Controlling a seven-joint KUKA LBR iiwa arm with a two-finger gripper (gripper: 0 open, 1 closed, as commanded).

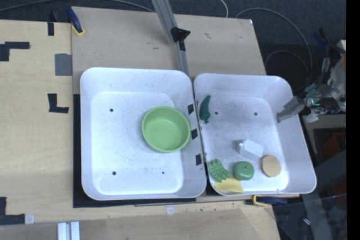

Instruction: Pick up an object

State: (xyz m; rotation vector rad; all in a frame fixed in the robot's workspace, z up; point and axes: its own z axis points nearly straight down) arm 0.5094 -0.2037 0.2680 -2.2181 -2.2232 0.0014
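Camera view from above shows the bench with two shallow white bins side by side, the left bin (101, 137) and the right bin (281, 121). My gripper (289, 108) hangs at the right rim of the right bin, well clear of everything lying inside it; it shows as a grey wedge pointing left and down over the bin's wall, and whether it is released or clenched I cannot tell, since it is too small and blurred. Nothing sits against it that I can make out.

A light green bowl (165, 129) stands upright in the left bin, close to the divide between the two bins.

The right bin holds the small things I might pick. A dark green curved piece (205, 108) lies near the upper left corner, just beside the wall. A pale whitish block (250, 148) rests near the middle, a little toward the front. In front of it a round green item (243, 170) sits between a leafy green piece (217, 168) on the left and a tan round disc (271, 165) on the right. A yellow piece (229, 185) lies at the front wall, touching the leafy one, just below the round green item.

A slanted grey pole (160, 0) crosses the bench behind the bins
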